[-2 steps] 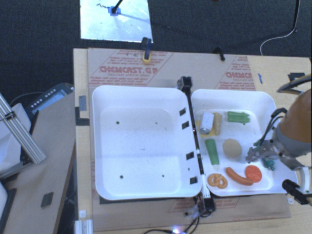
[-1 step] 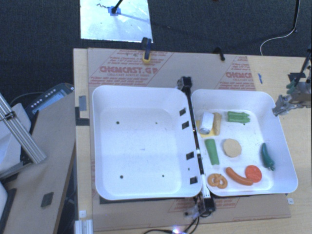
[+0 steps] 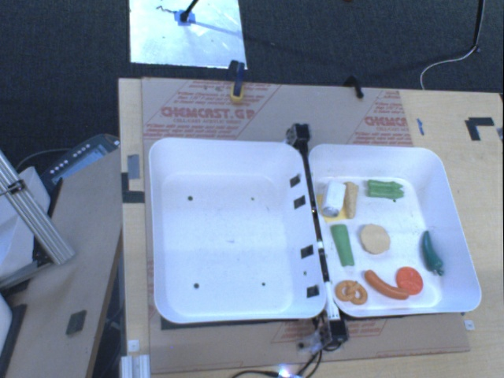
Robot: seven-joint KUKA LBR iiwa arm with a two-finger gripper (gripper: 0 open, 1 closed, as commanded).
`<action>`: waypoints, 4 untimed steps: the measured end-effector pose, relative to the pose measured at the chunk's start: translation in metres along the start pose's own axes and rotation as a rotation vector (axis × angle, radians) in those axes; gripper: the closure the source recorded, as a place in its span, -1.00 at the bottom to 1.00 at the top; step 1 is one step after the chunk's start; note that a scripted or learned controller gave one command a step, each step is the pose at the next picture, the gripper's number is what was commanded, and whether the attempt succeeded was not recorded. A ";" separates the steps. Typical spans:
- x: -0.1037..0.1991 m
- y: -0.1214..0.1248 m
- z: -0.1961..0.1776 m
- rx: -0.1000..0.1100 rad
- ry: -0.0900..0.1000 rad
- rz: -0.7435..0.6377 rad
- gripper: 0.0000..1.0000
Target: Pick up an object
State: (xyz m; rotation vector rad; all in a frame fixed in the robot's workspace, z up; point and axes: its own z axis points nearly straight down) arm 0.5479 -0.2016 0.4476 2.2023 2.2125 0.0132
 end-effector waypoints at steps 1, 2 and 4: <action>-0.005 -0.023 0.015 0.018 0.007 0.004 1.00; -0.004 -0.024 0.049 0.019 0.007 0.003 1.00; 0.035 -0.039 -0.087 -0.002 0.003 -0.004 1.00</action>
